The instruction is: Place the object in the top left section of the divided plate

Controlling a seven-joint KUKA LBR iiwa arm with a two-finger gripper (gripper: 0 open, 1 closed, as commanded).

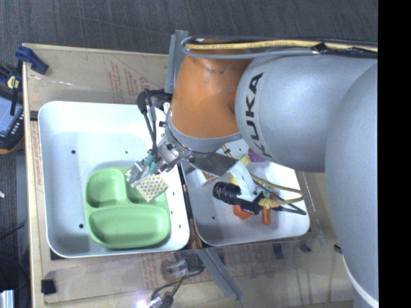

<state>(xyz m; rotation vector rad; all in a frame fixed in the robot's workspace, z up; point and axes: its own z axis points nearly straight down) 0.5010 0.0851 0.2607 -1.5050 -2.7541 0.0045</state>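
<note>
Your green divided plate (pixel 125 220) sits low in the left bin (pixel 58 146). The object (pixel 152 186), a small yellowish square with a dotted pattern, is at the plate's upper right section, pinched between the jaws (pixel 146 170).

The grey arm (pixel 302 101) reaches in from the right, bulking large across the view, its orange band (pixel 205 95) just above the wrist. The gripper (pixel 146 169) points down and leftward, low over the left bin.
</note>
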